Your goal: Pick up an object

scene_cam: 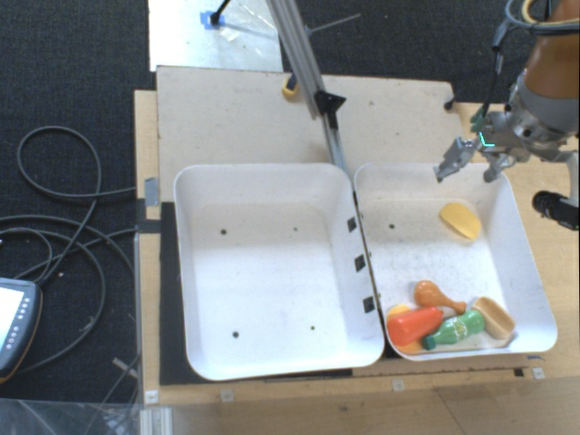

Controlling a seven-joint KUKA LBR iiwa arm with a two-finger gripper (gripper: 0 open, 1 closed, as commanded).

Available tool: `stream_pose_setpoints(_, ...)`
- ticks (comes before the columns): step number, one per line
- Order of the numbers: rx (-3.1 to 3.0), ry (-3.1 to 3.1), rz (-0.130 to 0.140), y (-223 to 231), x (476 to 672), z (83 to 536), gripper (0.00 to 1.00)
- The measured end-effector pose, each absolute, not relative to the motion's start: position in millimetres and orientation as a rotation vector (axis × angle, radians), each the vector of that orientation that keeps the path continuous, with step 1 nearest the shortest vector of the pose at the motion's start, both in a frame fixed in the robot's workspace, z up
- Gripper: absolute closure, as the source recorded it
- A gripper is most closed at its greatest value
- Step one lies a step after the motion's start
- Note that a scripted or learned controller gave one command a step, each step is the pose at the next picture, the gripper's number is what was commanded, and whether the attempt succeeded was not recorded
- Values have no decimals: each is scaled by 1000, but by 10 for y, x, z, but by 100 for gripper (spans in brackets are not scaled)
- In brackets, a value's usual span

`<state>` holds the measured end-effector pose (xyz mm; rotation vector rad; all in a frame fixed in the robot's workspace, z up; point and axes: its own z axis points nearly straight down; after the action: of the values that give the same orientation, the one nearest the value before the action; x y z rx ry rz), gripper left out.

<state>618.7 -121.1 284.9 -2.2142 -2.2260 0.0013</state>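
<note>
I see the grey two-finger pincer (469, 163) at about two o'clock in the view, hanging over the far rim of the right-hand shallow white bin (521, 234). Its two fingers stand wide apart with nothing between them; one fingertip (446, 170) points toward the bin's far left corner, the other sits nearer the bin's right wall. Above it I see the grey arm with its orange band (553, 66) at the one o'clock edge.

The nearest object is a flat yellow oval piece (461, 220), lying on the bin floor just below the pincer, at about five o'clock from it and apart from it. The other objects crowd the bin's near right corner, at about five o'clock in the view: an orange drumstick-shaped toy (435, 294), a red-orange carrot-like toy (415, 323), a green plastic bottle (457, 328) lying on its side, and a tan bread-shaped piece (495, 316). They touch or overlap one another.

The left-hand white bin (195, 243) sits beside the right one on the pale wooden worktop (236, 116).
</note>
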Motion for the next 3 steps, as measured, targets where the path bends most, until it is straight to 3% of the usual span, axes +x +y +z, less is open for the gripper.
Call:
stream_pose_setpoints(1, -2216, -2228, -2, -1212, 6193, 2868, 0)
stream_pose_setpoints(3, -2220, -2218, 4, -1353, 6208, 1702, 0)
